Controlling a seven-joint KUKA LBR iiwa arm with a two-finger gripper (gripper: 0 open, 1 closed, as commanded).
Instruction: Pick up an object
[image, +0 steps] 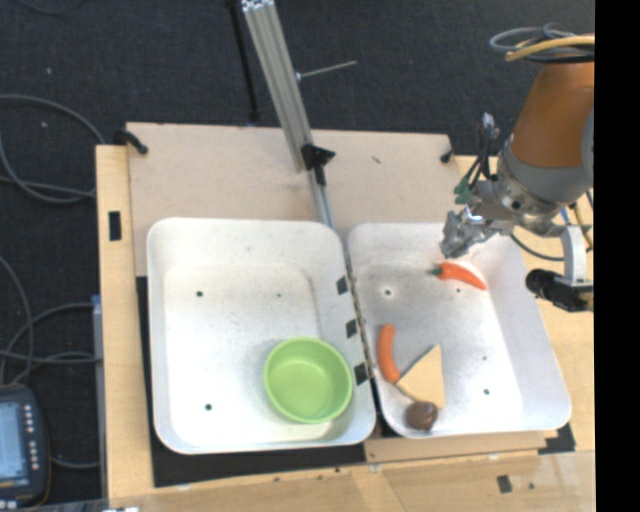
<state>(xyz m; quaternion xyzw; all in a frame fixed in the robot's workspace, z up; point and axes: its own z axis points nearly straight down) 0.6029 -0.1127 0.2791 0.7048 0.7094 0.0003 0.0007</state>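
**Gripper above the far end of the right bin, beside an orange-red piece**

The gripper (460, 237) hangs over the far part of the right bin (520, 340), its metal fingers pointing down toward the bin floor. From this slanted view I cannot tell how wide the fingers stand, and nothing can be seen between them. Above it rises the grey wrist with the orange band (552, 110), with cables looping at the top right.

Just below and beside the fingertips lies a small orange-red piece (463, 274), elongated and slightly curved, tapering at one end, its colour bright against the white floor. It rests on the bin floor near the far wall; whether the gripper touches it cannot be told.

Nearer the camera in the same bin lies an orange sausage-shaped object (387, 353), long and rounded, close to the bin's left wall. Just beside it is a tan wedge (425, 378), triangular like a slice of cheese, and at the wedge's near tip sits a small dark brown lump (421, 415).

The left bin (200, 300) holds a light green bowl (308, 379), upright, in its near right corner. A slanted aluminium rail (285, 85) crosses the bench behind the bins.
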